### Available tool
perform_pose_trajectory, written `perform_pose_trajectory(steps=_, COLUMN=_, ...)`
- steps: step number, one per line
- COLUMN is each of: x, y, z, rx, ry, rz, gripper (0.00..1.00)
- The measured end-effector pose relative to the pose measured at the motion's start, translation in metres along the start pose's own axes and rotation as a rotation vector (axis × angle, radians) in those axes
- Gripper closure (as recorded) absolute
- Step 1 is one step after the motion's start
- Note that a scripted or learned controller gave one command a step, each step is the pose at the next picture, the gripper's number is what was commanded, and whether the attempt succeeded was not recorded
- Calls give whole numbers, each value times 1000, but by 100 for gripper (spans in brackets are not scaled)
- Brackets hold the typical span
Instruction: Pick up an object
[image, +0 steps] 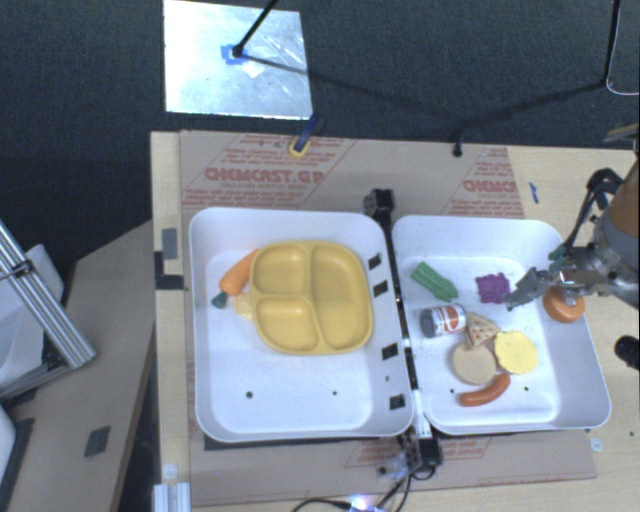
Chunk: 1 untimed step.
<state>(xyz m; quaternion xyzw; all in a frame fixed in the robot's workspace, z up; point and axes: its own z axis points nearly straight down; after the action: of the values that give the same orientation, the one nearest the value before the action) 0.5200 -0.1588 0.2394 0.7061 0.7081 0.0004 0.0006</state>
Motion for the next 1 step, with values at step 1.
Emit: perform_pose_trajectory(steps=1, x=3, y=-8, z=46, rx=3, ry=1, rz=2, gripper=0)
